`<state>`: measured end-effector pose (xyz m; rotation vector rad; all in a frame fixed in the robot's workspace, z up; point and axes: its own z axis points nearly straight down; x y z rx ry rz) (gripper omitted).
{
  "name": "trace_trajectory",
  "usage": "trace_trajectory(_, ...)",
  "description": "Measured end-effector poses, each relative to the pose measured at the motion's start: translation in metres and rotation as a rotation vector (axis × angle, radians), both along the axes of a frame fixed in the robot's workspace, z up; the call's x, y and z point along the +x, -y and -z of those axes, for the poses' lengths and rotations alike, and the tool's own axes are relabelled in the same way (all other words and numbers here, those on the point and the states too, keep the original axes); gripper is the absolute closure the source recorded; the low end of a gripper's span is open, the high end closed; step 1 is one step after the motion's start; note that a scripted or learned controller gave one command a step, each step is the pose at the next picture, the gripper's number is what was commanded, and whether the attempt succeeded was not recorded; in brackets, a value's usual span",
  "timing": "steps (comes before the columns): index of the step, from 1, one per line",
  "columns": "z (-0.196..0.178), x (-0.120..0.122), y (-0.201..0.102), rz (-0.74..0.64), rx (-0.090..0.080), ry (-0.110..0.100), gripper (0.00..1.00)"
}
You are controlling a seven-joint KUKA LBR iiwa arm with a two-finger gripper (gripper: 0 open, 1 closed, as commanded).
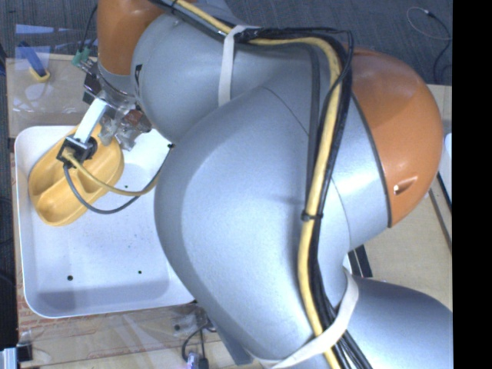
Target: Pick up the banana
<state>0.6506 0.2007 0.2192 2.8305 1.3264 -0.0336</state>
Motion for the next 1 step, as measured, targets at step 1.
trace_trajectory(1, -0.0161, -0.0699, -0.0136, 0.261, 0.014, 0.002, 1.0)
